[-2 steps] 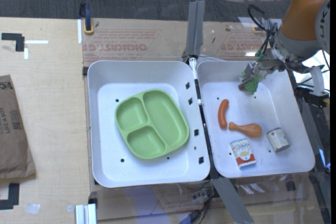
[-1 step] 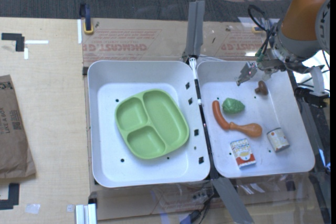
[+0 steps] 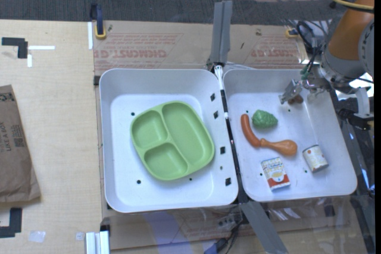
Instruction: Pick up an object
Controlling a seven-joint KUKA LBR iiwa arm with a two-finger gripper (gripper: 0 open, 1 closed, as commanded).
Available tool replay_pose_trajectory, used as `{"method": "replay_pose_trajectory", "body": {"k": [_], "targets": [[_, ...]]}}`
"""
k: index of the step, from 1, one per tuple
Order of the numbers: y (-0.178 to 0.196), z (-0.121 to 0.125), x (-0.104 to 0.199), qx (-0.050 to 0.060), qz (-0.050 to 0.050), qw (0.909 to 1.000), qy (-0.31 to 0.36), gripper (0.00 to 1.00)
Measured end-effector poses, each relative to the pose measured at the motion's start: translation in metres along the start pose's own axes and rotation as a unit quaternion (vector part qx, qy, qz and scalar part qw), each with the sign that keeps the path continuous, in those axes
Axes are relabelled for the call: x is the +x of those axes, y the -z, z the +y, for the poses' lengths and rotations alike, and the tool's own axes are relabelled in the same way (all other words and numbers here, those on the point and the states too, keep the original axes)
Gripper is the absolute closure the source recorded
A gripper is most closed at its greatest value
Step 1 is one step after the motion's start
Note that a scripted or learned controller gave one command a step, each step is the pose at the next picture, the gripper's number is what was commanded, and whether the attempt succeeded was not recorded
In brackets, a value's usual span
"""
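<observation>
Camera view from above the bench: you are looking down at a slant on two shallow white bins sitting side by side. The left bin (image 3: pixel 113 146) is holding a light green divided plate (image 3: pixel 172 140) with three compartments, lying flat near the bin's middle.

The right bin (image 3: pixel 333 187) is holding four small things. A green lumpy object, resembling broccoli (image 3: pixel 264 119), is lying toward the middle of the bin. Just to its left, an orange-red sausage (image 3: pixel 249 131) is running diagonally down and to the right, and its lower end is touching or nearly touching an orange drumstick-shaped piece (image 3: pixel 281 145). Near the front edge, a small white and orange carton (image 3: pixel 275 174) is lying flat. To its right, a small can (image 3: pixel 315 159) is lying on its side.

The grey arm with its orange band (image 3: pixel 348 33) is reaching in from the right, over the far right corner of the right bin. Its gripper (image 3: pixel 293 94) is hanging near the bin's back wall, up and to the right of the broccoli and apart from it. Whether it is clenched or released, I cannot tell; nothing is visibly held.

A brown paper bag (image 3: pixel 15 146) is lying on the wooden table at the far left. Cardboard (image 3: pixel 155 47) is lying behind the bins.
</observation>
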State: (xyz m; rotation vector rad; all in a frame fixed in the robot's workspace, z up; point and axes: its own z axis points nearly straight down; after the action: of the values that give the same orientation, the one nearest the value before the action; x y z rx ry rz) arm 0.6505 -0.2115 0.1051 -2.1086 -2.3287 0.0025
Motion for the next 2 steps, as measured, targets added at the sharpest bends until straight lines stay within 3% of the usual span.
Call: {"method": "replay_pose_trajectory", "body": {"k": [1,2], "targets": [[0.059,0.013,0.037,-0.002,-0.001,1.0000,-0.003,0.00],[0.062,0.014,0.059,0.000,0.000,0.9990,-0.045,0.00]]}}
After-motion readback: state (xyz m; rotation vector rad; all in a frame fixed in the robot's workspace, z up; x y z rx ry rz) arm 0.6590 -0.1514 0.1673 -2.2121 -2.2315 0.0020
